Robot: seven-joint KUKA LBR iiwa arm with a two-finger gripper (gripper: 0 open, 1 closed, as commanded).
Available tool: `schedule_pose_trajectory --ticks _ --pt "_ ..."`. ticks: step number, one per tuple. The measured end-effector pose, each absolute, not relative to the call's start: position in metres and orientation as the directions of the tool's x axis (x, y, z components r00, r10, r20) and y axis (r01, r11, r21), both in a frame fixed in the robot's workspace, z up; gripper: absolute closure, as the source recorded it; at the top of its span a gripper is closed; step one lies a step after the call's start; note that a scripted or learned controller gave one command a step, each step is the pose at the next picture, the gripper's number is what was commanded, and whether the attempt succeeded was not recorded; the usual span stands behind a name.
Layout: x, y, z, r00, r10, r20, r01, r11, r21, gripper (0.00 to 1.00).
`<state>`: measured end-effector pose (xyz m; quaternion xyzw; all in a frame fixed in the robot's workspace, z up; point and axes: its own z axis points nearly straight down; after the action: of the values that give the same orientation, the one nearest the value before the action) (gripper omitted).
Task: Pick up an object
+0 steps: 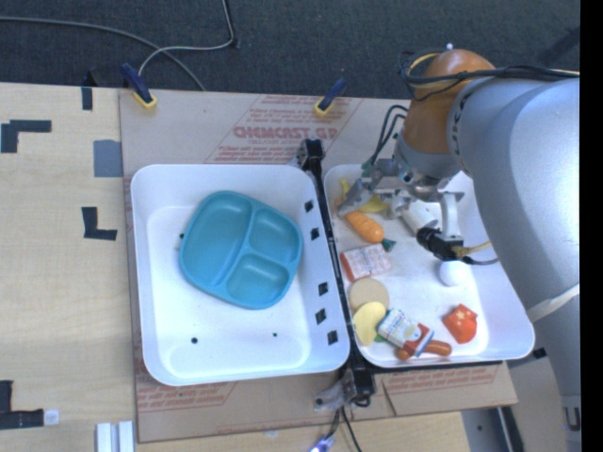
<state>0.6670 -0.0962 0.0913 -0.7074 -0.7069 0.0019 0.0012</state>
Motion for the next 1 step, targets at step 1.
schedule_pose_trajectory --ticks 1 --pt "0.6683 -0.0945 0.0851 -0.001 1.000 -0.002 1.000 0.001 0.000 0.00"
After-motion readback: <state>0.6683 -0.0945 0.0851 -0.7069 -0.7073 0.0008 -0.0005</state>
